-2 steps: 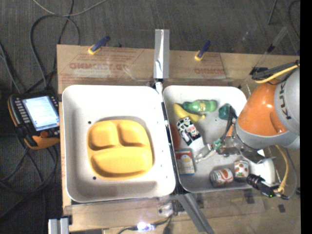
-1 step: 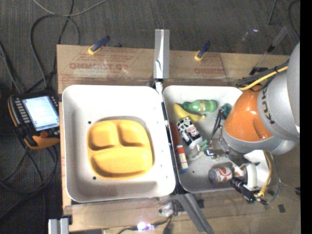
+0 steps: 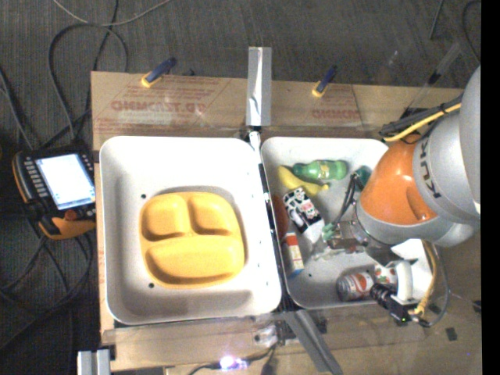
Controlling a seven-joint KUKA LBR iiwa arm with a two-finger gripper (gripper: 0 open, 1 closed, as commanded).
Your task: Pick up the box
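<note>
Plainly in the right bin (image 3: 367,143): the box (image 3: 303,209), black and white, lying close to that bin's left wall, tilted with its upper end toward the back-left and its lower end toward the middle. Not held by anything. Just right of its lower end, the pincer (image 3: 337,237), hanging low over the bin floor under the arm's orange band (image 3: 394,190); near the box, though cannot tell whether touching it. Cannot tell either whether spread or pressed together, being mostly hidden by the wrist above.

Just below the box, along the same left wall, a small red-and-white packet (image 3: 294,255), lying flat. Just behind the box, a yellow banana-shaped thing (image 3: 301,180), and touching that from behind, a green bottle (image 3: 320,169) on its side near the back wall. Toward the front of the bin, well apart from the box, a can (image 3: 355,285) on its side, with a reddish label.

Beside all this, the left bin (image 3: 109,209), holding a yellow divided tray (image 3: 193,237) with three compartments, flat in the middle. Under both bins, the counter (image 3: 180,104), covered with brown cardboard fixed at the back edge by two blue-and-yellow clamps (image 3: 158,71). Off the counter's left side, a handheld screen unit (image 3: 58,182) with a lit display.
</note>
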